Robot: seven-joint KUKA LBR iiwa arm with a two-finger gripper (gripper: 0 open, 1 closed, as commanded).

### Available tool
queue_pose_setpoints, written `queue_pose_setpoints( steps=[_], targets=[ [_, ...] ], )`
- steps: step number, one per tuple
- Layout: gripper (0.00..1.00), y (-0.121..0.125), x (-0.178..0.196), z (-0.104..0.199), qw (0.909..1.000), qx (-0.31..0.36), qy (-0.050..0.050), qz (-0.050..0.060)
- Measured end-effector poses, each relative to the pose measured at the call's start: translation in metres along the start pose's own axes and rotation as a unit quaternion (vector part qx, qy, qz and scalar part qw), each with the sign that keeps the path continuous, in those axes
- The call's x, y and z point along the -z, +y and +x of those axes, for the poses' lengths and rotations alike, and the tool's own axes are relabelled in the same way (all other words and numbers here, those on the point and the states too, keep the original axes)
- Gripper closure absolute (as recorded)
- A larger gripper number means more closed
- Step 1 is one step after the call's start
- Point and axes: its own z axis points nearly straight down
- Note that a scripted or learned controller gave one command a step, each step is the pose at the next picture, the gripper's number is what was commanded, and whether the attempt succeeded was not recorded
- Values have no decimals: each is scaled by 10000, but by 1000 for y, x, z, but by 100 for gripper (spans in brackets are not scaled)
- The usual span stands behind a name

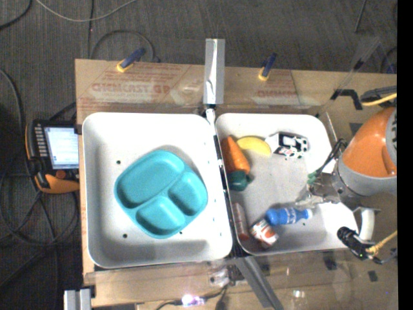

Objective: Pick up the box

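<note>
The gripper [317,192] hangs low over the right bin [322,129], just right of the blue bottle [288,216] — whether it is open or closed I cannot tell. The box [288,144], black-and-white, lies apart near the far wall — probably needing a fresh approach.

The small red-and-white box [264,232] lies tilted at the right bin's front edge.

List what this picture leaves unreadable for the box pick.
- Gripper, camera view: small and dark under the orange-banded arm; finger state unreadable.
- Black-and-white box: print too small to read.
- Small carton beside the blue bottle: label blurred.
- Arm: cut off by the right edge.
</note>
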Motion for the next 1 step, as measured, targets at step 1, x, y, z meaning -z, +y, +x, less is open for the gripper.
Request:
queue_pose_setpoints(
  steps=[1],
  targets=[
    [0,0,0,0,10000,0,0,1]
  ],
)
